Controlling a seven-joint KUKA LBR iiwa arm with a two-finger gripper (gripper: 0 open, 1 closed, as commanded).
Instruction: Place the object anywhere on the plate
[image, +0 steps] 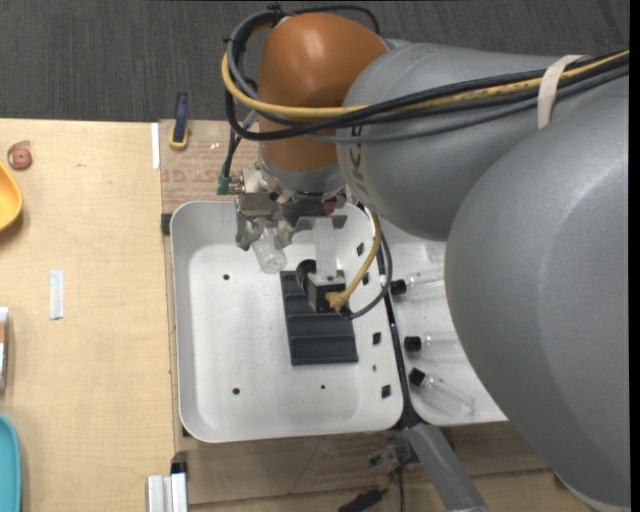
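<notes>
Gripper (268, 240) hovers over white bin (215, 330) — finger state unclear — no legible writing.

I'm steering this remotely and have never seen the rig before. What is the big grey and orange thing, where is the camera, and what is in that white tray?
The camera looks down on the bench at a slant. The grey bulk with the orange band is the robot arm, reaching in from the right. Its gripper hangs over the left bin. Near its tip is a small clear object; whether it is held I cannot tell. A dark ridged block lies in that bin. The right bin, mostly hidden under the arm, holds small clear vials with black caps.
</notes>
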